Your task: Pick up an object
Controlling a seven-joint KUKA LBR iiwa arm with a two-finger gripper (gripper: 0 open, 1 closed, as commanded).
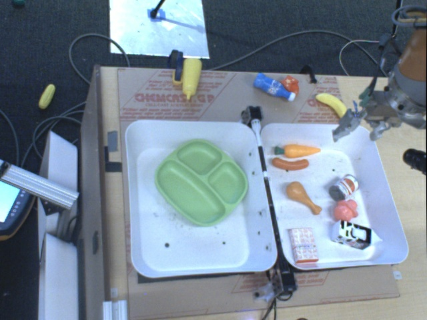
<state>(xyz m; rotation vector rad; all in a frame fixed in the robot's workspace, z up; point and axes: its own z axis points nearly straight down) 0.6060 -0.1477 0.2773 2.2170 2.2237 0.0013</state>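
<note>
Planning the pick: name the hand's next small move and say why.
Probably lower the hand and ease it left toward the carrot. It sits open above the right bin's upper rim with nothing between its fingers, and the carrot lies nearest, with the sausage just below it.

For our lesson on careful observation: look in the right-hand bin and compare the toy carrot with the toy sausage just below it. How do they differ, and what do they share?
The carrot is orange with a green leafy end; the sausage is plain reddish. The carrot tapers to a point, while the sausage has rounded ends. The carrot lies nearer the bin's far rim, the sausage just nearer us. Both lie flat, side by side and roughly parallel.
</note>
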